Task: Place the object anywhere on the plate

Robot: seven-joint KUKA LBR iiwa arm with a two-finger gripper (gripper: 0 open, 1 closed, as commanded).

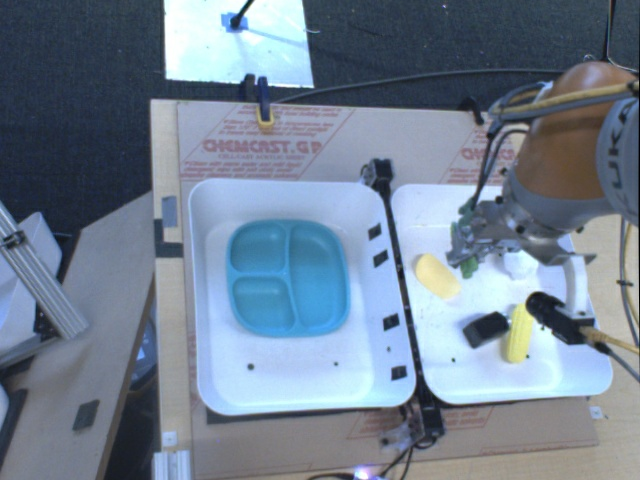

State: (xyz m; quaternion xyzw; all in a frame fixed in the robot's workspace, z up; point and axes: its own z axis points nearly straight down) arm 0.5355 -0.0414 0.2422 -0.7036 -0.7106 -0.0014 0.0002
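A blue divided plate (289,276) lies in the left bin (215,368). In the right bin (440,378) a pale yellow rounded object (437,276) rests near the left wall. A small black block (485,328) and a yellow corn-like piece (519,333) lie side by side toward the front. My gripper (467,253) hangs low over the right bin, just up and to the right of the pale yellow object and apart from it. I see nothing clearly held in it.
A raised divider with black clips (392,278) separates the two bins. A small white piece (519,264) lies beneath the wrist. The arm's orange-banded body (570,138) covers the right bin's far corner. A blue-and-yellow clamp (263,103) stands at the bench's back edge.
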